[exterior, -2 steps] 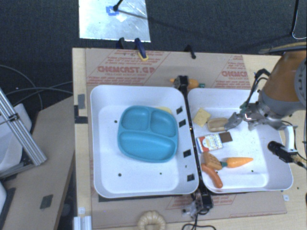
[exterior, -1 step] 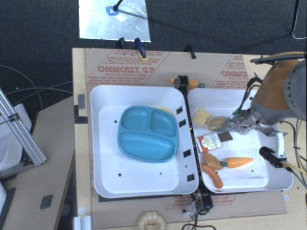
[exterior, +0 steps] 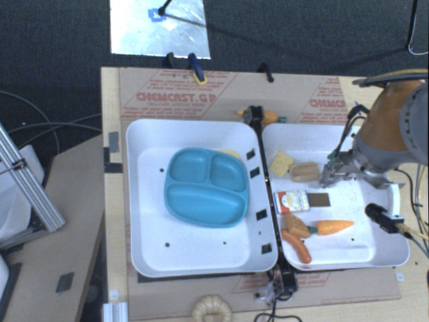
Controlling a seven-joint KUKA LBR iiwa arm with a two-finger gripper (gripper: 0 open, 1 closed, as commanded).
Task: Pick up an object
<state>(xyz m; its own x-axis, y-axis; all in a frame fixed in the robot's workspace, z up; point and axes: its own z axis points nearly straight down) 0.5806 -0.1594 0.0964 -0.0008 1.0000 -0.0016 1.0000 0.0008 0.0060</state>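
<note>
Two white bins side by side. Left bin (exterior: 144, 200) holds one blue divided plate (exterior: 204, 186), with yellowish piece (exterior: 231, 154) peeking past its far rim.

Right bin (exterior: 389, 250) holds the loose pickables — one cheese wedge (exterior: 281, 163), one bread piece (exterior: 304, 172), one small carton (exterior: 293, 201), one brown block (exterior: 320, 200), one carrot (exterior: 332, 227), one sausage (exterior: 297, 243).

Gripper (exterior: 328, 176) low in right bin, just beside bread piece — likely lining up on it. Claw state: cannot tell; nothing seen held.

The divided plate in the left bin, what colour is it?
Plain light blue, no pattern; the divided plate shows best in the camera view.
</note>
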